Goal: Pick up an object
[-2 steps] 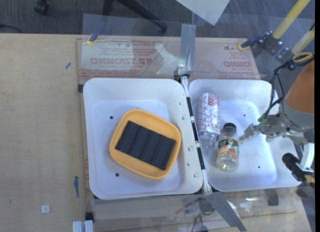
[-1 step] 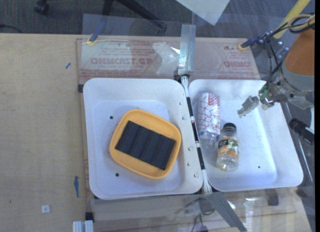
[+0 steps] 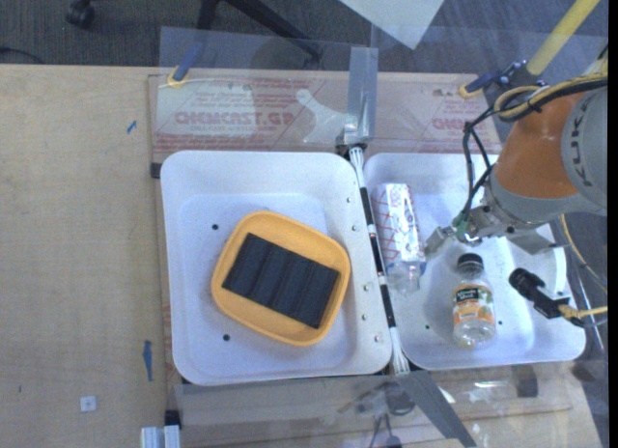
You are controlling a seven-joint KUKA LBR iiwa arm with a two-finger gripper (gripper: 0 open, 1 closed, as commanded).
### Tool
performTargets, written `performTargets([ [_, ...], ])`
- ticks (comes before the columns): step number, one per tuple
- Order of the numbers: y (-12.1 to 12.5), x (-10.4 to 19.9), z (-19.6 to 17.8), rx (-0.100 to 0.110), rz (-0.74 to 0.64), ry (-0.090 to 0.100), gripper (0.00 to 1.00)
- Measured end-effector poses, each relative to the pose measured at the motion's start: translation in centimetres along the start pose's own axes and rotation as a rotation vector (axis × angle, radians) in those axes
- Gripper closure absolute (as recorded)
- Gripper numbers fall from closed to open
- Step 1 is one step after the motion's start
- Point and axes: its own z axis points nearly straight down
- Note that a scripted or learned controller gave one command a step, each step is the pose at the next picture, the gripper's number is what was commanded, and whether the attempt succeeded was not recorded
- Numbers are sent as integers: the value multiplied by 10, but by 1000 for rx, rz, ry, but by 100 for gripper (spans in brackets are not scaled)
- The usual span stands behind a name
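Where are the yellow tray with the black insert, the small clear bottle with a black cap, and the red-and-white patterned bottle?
Yellow tray [image 3: 228, 265]: camera view, its left rim.
Small clear bottle [image 3: 472, 306]: camera view, its label.
Red-and-white patterned bottle [image 3: 399, 219]: camera view, mid-body.

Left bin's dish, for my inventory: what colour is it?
Yellow-orange dish, black inside; camera view.

The tray [image 3: 281, 276] lies in the left bin [image 3: 193, 195]; the wrapped bottle [image 3: 400, 232] and small bottle [image 3: 472, 309], seemingly apart, lie in the right bin [image 3: 435, 340].
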Motion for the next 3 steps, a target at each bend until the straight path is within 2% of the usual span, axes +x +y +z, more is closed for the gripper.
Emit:
performTargets([
  [1, -31, -29, 10, -1, 73, 9, 0],
  [2, -31, -29, 11, -1, 74, 9, 0],
  [3, -31, -31, -1, -6, 76, 7, 100],
])
